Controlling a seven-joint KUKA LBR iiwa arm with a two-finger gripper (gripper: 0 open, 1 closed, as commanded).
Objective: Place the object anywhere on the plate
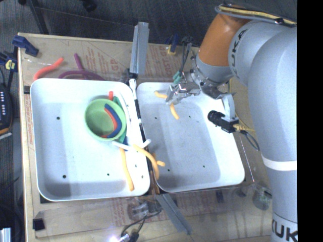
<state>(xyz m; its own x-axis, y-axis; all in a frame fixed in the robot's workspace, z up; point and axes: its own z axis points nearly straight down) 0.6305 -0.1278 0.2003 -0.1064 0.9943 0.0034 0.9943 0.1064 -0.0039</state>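
At the right white bin's [222,170] far edge, you see the fingers [174,94] of the grey arm pinching a small orange plastic stick [173,110], which hangs over the bin floor. The round green plate [101,120] sits in the left white bin [60,165].

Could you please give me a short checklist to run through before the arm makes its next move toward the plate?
1. Claw is over the right bin: ok.
2. Small orange object sits just beneath the claw: ok.
3. Object is held in the claw: cannot tell.
4. Green plate is in the left bin: ok.
5. Plate is free of clutter: not ok, coloured pieces lie on it.
6. Object is on the plate: not ok.
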